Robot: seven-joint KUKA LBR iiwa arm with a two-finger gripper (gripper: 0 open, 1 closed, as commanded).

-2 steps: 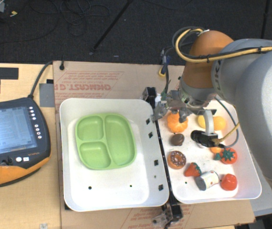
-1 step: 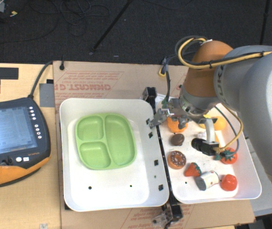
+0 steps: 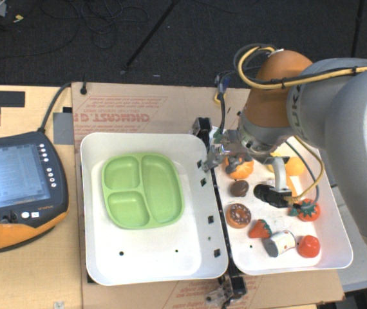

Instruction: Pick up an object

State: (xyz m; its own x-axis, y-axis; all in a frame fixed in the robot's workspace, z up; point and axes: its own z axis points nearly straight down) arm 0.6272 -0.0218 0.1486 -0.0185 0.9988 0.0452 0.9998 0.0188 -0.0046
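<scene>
My gripper (image 3: 222,152) hangs low over the far left corner of the right bin (image 3: 338,253), close to the wall between the two bins. An orange fruit (image 3: 241,168) lies right beside it, partly under the wrist. Nearer the front lie a brown lump (image 3: 238,188), a chocolate donut (image 3: 238,215), a strawberry (image 3: 259,229), a white and grey cylinder (image 3: 280,242) and a red tomato (image 3: 308,246). Another red piece with a green top (image 3: 306,210) sits to the right. A yellow item (image 3: 294,170) is partly covered by the arm.
The left bin (image 3: 100,250) holds a green three-compartment plate (image 3: 142,190). A teach pendant (image 3: 16,182) rests on the bench at the far left. The arm's bulk covers the right bin's far right part.
</scene>
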